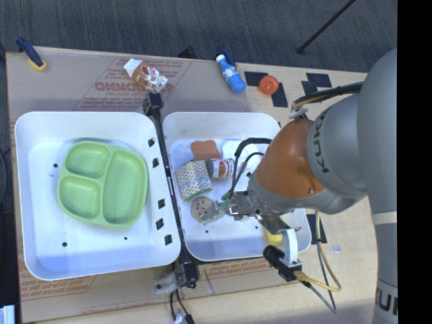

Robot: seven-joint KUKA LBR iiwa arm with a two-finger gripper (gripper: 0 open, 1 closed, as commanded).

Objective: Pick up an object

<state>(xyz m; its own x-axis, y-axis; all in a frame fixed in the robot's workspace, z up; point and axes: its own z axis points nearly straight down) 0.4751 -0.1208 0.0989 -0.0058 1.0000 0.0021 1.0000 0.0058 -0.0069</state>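
Jaws reach down into the right bin from under the bulky grey-and-orange arm, and whether they stand parted or pressed together cannot be told, since the wrist hides most of them. Just left of the jaws, touching or nearly so, lies a round, speckled brownish cookie-like disc, its right edge hard to separate from the metal. Above that sits a crinkled pouch with a green-and-white pattern, and to its right a small cylindrical can with a red label, partly tucked under black cabling. Farther up rests a brown, rounded block. Across the divider, well left of the jaws, the left bin carries a smooth, pale green sectioned tray. Beyond the bins, on the cardboard-covered desk, lie a blue bottle, an orange ball and a crumpled wrapper.
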